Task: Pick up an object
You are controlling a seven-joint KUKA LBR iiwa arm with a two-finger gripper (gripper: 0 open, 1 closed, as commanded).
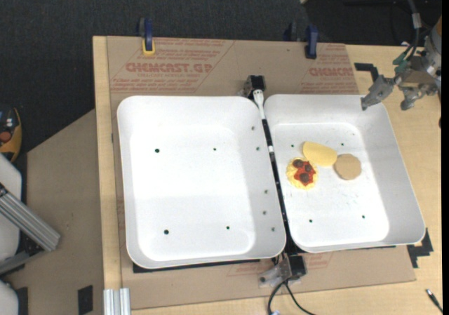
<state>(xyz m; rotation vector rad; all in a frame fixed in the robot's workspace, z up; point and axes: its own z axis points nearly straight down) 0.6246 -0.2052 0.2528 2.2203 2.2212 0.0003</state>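
Nearest to us, at the front edge of the tabletop [63,187], a black cable and a small clamp [287,269] sit below the seam where the two white bins meet. The left bin [133,166] shows us a white floor with a few dark dots. In the right bin [393,187] we find the things to be picked, grouped near its middle: a small yellow piece with red and dark blobs [303,173], a pale yellow oval piece [320,153] touching it from behind, and a round tan disc [347,167] just beside the oval on the right. Beyond the bins lies a brown board [231,61] printed in red; we read "CHEMCAST G P" on the left and part of the same word on the right. Two blue clamps [147,31] hold its far edge. At the far right, the gripper [393,95] hovers over the right bin's far corner, well apart from the three pieces, its jaws spread wide with nothing between them.
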